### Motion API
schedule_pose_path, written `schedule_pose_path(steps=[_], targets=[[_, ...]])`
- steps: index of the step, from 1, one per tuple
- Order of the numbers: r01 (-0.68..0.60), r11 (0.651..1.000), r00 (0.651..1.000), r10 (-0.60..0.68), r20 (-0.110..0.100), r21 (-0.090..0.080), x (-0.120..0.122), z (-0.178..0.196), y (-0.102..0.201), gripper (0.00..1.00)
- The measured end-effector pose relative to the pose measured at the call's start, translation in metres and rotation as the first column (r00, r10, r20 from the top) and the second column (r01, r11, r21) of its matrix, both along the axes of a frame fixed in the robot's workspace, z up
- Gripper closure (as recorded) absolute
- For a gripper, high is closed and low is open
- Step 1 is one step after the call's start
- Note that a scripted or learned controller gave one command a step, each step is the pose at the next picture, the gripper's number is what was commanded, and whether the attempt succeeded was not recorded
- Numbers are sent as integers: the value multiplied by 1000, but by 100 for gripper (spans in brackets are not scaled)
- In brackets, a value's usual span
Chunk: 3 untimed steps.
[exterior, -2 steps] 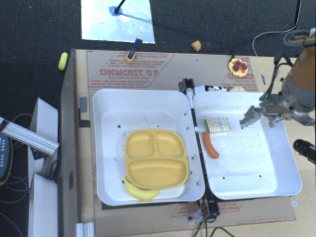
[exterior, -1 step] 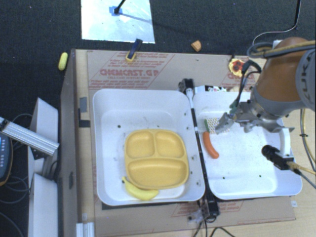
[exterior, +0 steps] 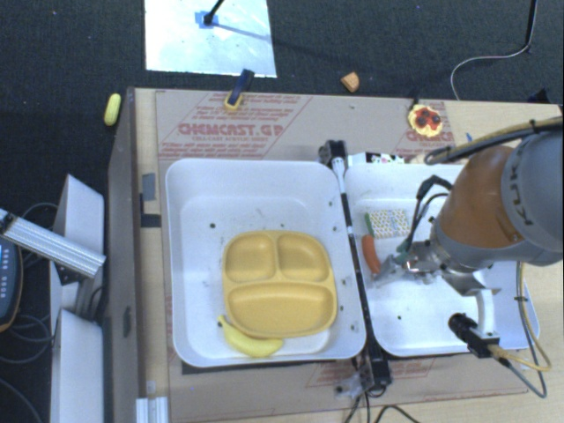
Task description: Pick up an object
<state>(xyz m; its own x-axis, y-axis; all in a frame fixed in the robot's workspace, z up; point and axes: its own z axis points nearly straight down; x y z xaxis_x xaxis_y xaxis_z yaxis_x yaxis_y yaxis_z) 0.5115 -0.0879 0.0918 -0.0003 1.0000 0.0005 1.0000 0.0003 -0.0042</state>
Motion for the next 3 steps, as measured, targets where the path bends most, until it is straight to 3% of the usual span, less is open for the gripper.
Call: schedule_pose_path(steps=[2, 3], targets=[[-3, 1000, 1000, 3, 6, -1, 110, -7, -3, 0], [-4, 1000, 1000, 4, 7, 0, 124, -7, -2, 0]])
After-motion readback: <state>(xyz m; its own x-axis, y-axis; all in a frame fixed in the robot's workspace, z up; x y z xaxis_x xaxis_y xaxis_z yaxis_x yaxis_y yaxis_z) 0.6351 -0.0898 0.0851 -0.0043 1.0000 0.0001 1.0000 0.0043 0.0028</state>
